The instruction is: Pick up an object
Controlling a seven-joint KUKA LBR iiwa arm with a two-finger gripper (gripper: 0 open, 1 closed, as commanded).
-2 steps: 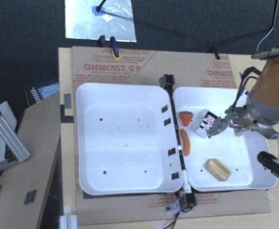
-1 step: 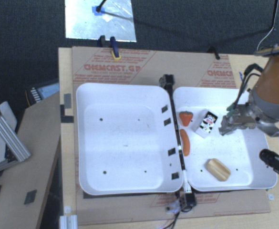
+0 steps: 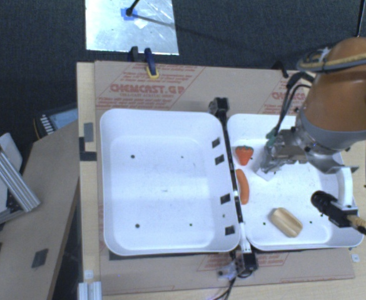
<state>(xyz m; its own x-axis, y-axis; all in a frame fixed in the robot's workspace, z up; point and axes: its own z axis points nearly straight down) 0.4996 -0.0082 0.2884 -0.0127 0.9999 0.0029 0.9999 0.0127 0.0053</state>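
Three things lie in the right bin point(image 3: 298, 183). A small red piece with a green top point(image 3: 244, 154) sits near the bin's left wall. Below it, an orange elongated piece point(image 3: 242, 187) lies along the divider. A tan, loaf-shaped block point(image 3: 286, 222) rests near the front edge. My gripper point(image 3: 267, 164) hangs low over the middle of the right bin, just right of the red piece and apart from it. Nothing shows in its grasp.
The left bin point(image 3: 164, 186) lies beside the right one, with black clips point(image 3: 223, 179) along the shared divider. Both bins sit on a cardboard sheet point(image 3: 170, 86). The arm's orange wrist point(image 3: 345, 92) looms over the right bin's far right part.
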